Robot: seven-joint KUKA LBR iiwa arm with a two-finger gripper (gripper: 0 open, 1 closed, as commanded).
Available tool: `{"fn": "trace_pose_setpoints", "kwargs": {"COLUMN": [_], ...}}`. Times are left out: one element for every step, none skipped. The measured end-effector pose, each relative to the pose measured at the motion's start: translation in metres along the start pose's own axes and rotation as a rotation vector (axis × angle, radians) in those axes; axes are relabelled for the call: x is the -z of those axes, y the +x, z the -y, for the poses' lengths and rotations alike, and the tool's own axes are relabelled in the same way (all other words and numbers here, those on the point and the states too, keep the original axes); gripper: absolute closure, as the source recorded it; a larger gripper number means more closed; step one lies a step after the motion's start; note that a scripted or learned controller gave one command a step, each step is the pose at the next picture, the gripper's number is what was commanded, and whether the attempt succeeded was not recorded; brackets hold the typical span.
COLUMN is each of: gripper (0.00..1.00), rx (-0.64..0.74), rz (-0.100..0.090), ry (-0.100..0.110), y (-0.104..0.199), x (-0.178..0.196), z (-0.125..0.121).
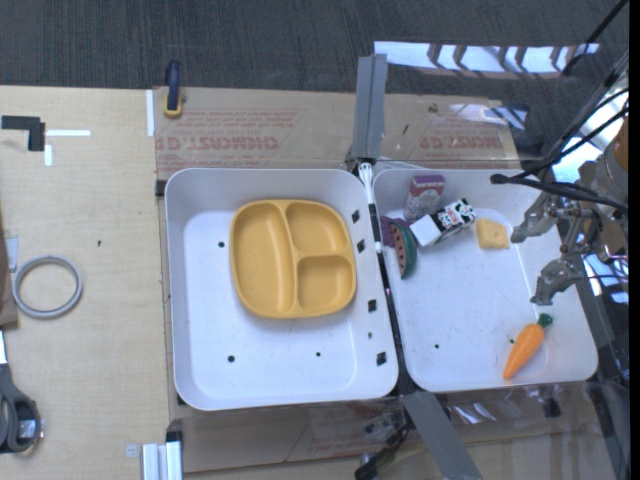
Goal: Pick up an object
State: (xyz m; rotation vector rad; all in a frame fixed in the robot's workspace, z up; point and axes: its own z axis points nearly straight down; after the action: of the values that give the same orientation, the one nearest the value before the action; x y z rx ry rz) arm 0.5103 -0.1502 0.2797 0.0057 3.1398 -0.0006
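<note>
We see two shallow white bins [200, 368] of smooth, faintly glossy plastic, the left one bearing a yellow divided plate [293, 258] of matt plastic. They rest on a pale surface [90, 368] with a light wood-grain look and on brown printed cardboard [250, 133], matt and papery. The orange carrot toy [524, 349] looks like smooth plastic, and the claw [548, 253] shows dull grey metal.

In the right bin [470, 358] lie a toy carrot [524, 348], a watermelon slice [403, 248], a black-and-white cow-patterned block [442, 222], a yellow cheese-like chunk [492, 234] and a purple-topped carton [425, 193].
</note>
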Motion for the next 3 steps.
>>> {"fn": "trace_pose_setpoints", "kwargs": {"gripper": [0.00,0.00,0.00], "rx": [-0.192,-0.564,-1.027], "rz": [-0.001,0.000,-0.014], "ry": [0.000,0.001,0.008], "y": [-0.037,-0.085,-0.123], "x": [-0.133,-0.188,-0.191], "z": [-0.032,0.004,-0.007]}}
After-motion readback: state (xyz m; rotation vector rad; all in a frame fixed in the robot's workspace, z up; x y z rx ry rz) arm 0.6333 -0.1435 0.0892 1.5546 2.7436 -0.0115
